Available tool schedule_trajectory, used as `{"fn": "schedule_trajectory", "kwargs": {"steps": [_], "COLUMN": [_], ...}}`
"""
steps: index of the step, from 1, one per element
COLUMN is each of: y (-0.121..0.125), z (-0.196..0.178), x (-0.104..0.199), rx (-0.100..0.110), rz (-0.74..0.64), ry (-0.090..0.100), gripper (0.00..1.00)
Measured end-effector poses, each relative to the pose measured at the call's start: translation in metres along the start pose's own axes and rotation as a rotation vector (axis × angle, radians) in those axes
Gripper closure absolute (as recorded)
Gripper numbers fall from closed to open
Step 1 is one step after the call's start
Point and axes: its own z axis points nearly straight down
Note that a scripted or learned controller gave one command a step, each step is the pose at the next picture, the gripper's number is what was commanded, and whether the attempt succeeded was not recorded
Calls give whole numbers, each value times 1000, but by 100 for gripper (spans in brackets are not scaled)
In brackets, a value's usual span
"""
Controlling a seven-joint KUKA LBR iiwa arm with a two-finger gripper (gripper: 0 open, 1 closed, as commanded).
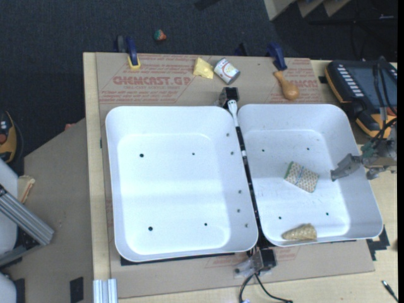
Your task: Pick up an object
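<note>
Two objects lie in the right bin (297, 134). One is a small square pad with a green-and-tan pattern (301, 177), near the bin's middle. The other is a tan, crumpled lump (298, 233) by the front wall. My gripper (353, 165) reaches in over the bin's right rim, low and to the right of the patterned pad, a short gap away from it. Nothing shows between it and the pad. The arm behind it is mostly cut off by the frame's edge.
The left bin (170, 169) lies alongside. On the board behind the bins sit a yellow wedge (203, 69), a small silver-white box (226, 71), an orange wooden piece (288, 87) and two blue clamps (132, 52). A black device (353, 81) and cables crowd the right.
</note>
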Motion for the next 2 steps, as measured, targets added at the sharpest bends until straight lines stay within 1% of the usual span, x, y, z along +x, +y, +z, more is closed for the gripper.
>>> {"fn": "schedule_trajectory", "kwargs": {"steps": [1, 2], "y": [-17, -16], "z": [124, 109], "x": [41, 38], "rx": [2, -4], "rz": [0, 2], "ry": [3, -2], "gripper": [0, 100]}}
